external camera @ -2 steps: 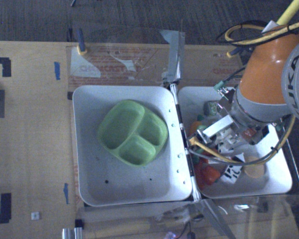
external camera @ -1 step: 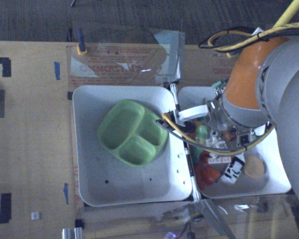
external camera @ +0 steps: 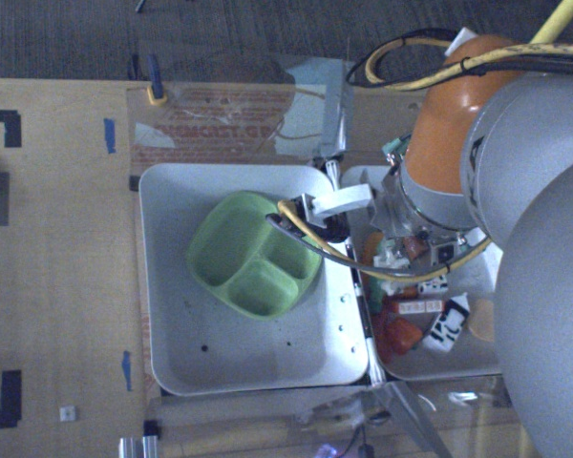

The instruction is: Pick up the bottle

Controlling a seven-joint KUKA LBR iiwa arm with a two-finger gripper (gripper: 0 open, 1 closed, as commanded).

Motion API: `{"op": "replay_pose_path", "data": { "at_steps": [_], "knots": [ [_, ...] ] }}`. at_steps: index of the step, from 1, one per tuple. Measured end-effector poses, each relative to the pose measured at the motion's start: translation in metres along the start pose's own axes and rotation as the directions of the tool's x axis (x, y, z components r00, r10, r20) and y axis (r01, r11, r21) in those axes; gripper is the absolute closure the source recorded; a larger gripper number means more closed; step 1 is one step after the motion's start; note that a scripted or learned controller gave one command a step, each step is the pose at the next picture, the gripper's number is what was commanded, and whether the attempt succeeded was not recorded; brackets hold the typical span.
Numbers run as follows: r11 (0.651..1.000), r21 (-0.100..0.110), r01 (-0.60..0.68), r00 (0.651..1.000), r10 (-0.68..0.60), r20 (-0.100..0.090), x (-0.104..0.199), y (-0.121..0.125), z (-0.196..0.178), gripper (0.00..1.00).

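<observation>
Camera view: arm (external camera: 487,132) reaches in from 3 o'clock, gripper (external camera: 401,246) low over right bin (external camera: 477,361); cannot tell its state. Bottle (external camera: 415,308), red with white label, lies in right bin at gripper's 5 o'clock. Green divided tray (external camera: 253,256) sits tilted in left bin (external camera: 172,284).

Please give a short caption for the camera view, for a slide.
Grey arm reaches over two white bins; a green divided tray lies in the left one.
</observation>
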State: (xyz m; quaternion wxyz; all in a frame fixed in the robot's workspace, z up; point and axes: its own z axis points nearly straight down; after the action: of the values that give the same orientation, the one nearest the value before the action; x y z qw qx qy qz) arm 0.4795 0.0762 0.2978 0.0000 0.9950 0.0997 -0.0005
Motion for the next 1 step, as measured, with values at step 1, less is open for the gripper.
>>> {"op": "replay_pose_path", "data": {
  "at_steps": [1],
  "knots": [
    [1.000,0.000,0.012,1.000,-0.012,-0.001,0.0115,-0.0562,-0.0038,1.00]
  ]
}}
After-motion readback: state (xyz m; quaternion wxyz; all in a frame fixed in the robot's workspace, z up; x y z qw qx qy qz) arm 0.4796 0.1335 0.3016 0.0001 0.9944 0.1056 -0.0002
